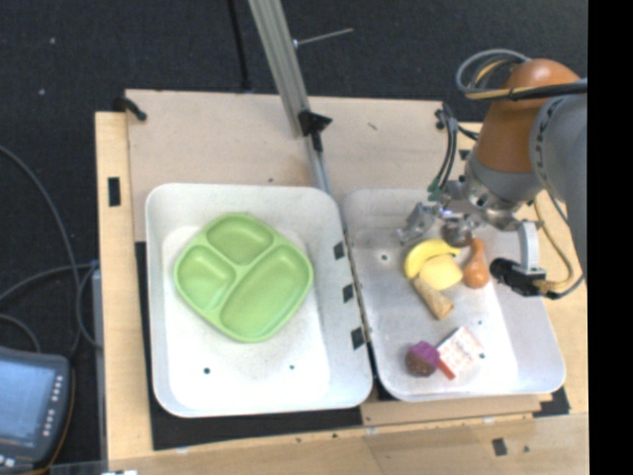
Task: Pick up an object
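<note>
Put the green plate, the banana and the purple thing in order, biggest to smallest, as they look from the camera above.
1. green plate, by far the biggest.
2. banana.
3. purple thing, a little smaller than the banana.
All lie in the bins at similar depth, so the order looks safe.

green plate | yellow banana | purple-brown fruit | white bins

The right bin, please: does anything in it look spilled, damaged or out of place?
Nothing stands out. In the right bin the banana, the carrot, the purple item and the red-and-white packet lie loose and look intact. The gripper hangs at the bin's far end, above the banana.
</note>
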Robot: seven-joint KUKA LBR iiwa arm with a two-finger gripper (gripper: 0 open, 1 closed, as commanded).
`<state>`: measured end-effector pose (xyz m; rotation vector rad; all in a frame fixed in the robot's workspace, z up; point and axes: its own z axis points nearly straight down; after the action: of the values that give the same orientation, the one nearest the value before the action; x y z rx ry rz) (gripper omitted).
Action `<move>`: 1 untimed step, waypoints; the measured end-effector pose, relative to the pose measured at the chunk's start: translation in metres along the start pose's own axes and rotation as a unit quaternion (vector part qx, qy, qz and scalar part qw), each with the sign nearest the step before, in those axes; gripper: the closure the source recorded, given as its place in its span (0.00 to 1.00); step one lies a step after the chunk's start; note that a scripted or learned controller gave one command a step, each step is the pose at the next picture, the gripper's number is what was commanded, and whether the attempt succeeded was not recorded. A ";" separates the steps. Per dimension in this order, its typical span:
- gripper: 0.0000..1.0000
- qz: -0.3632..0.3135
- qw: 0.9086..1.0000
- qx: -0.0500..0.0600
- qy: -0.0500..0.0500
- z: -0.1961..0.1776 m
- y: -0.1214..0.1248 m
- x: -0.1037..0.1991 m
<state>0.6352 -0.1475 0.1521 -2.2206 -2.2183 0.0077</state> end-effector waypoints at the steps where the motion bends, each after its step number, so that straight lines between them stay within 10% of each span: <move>1: 0.00 0.001 1.000 -0.009 -0.004 0.045 0.004 -0.004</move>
<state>0.6387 -0.1519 0.1069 -2.2356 -2.2311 -0.0034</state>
